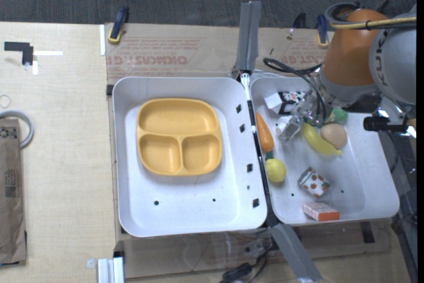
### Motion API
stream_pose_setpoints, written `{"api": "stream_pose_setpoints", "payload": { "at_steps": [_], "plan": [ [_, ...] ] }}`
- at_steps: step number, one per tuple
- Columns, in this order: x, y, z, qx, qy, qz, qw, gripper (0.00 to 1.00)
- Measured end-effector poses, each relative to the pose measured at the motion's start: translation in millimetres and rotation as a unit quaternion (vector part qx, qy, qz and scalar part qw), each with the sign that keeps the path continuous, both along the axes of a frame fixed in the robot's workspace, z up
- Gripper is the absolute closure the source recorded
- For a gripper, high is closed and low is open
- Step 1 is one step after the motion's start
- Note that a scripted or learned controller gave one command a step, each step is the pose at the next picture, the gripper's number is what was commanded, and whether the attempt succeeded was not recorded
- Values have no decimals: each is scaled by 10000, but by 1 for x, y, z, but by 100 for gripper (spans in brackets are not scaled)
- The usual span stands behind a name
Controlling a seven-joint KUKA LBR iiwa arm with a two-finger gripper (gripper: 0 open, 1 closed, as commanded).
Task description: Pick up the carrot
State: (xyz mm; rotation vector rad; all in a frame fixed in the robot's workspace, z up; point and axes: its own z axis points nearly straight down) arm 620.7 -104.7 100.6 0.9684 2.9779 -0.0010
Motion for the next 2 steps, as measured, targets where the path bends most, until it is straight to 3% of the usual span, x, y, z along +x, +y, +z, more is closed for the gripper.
{"api": "stream_pose_setpoints", "payload": {
  "at_steps": [1, 2],
  "plan": [
    [1, -1, 9, -7, -13, 2, 10000, 100],
    [4, -20, 32, 14, 28, -466, 9989, 100]
  ]
}}
